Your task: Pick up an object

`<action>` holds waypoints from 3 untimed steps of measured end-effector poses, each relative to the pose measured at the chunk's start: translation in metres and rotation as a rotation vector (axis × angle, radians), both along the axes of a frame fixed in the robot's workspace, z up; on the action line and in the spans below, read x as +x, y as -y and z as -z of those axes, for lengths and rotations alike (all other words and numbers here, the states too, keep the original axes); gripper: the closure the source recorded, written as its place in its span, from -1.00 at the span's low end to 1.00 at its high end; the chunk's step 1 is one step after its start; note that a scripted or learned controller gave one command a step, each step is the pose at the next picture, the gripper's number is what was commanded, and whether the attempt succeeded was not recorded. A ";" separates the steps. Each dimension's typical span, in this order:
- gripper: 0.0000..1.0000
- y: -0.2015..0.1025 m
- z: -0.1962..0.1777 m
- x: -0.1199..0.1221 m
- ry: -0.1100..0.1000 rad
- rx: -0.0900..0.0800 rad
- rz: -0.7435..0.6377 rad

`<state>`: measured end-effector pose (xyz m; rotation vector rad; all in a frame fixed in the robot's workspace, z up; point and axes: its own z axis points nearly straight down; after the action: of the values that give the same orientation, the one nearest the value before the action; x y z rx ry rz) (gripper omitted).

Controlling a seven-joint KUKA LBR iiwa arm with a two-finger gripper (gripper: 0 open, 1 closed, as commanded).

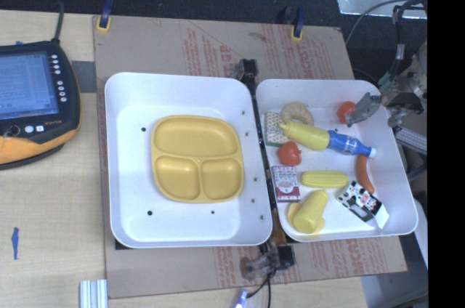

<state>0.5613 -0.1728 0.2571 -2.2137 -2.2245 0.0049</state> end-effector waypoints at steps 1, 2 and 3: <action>-1.00 0.025 0.154 0.066 -0.006 0.000 -0.002; -1.00 -0.014 0.165 0.095 0.001 -0.001 -0.003; -1.00 0.004 0.164 0.095 0.004 -0.001 0.002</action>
<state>0.6566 -0.1771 0.0926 -2.2179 -2.2252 0.0016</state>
